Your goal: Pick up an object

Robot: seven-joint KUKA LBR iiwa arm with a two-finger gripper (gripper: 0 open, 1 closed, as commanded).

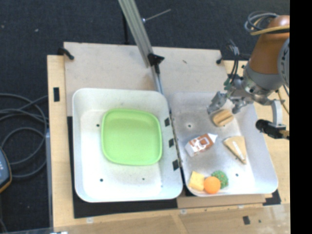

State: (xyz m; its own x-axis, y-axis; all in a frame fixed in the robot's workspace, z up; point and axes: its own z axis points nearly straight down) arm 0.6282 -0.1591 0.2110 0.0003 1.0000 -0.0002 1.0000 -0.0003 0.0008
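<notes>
Hovering over the right bin (258, 172), gripper (228, 104) w/ fingers spread apart, nothing clamped btwn them. Bread roll (223, 117) lies just below the fingertips, in the bin's upper part; touching or not, can't tell.

Tan bread roll (223, 117) — right bin's (263, 179) upper part.

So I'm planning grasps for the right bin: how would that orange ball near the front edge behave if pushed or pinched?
The orange ball looks round and smooth, so it would probably roll when nudged. It sits against the yellow block and green piece, which may check it. A pinch off-centre could squirt it out.
</notes>
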